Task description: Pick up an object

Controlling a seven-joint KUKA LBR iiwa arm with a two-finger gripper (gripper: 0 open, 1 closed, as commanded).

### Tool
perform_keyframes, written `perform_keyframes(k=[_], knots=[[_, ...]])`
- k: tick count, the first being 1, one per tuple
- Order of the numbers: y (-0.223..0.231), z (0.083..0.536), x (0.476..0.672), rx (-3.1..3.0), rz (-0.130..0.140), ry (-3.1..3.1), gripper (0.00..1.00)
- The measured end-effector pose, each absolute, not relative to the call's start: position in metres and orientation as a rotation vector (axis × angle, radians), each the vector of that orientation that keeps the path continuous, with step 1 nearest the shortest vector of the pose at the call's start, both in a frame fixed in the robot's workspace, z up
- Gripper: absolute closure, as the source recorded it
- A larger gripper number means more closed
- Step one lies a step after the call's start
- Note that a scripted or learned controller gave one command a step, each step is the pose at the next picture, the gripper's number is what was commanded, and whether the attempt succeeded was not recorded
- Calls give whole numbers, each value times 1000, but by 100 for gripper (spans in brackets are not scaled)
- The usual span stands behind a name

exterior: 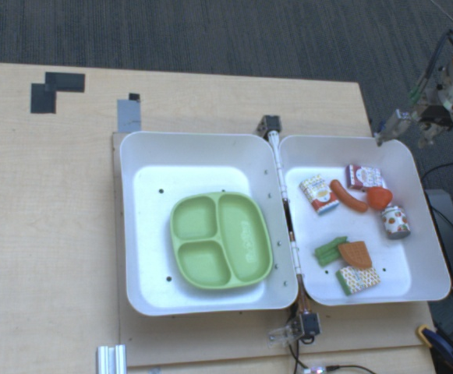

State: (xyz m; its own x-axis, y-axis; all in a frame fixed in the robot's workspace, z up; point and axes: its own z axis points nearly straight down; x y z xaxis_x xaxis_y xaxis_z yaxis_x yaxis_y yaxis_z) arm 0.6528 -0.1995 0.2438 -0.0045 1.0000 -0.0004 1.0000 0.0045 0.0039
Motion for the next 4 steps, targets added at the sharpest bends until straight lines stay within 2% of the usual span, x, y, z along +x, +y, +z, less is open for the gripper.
perform_keyframes(k=[1,2,3,4], knots=[[-159,135,549,2220,0,2225,0],[-102,87,514,2214,7,2220,0],[-102,98,516,2210,13,2218,100],[-102,98,516,2210,13,2218,0]])
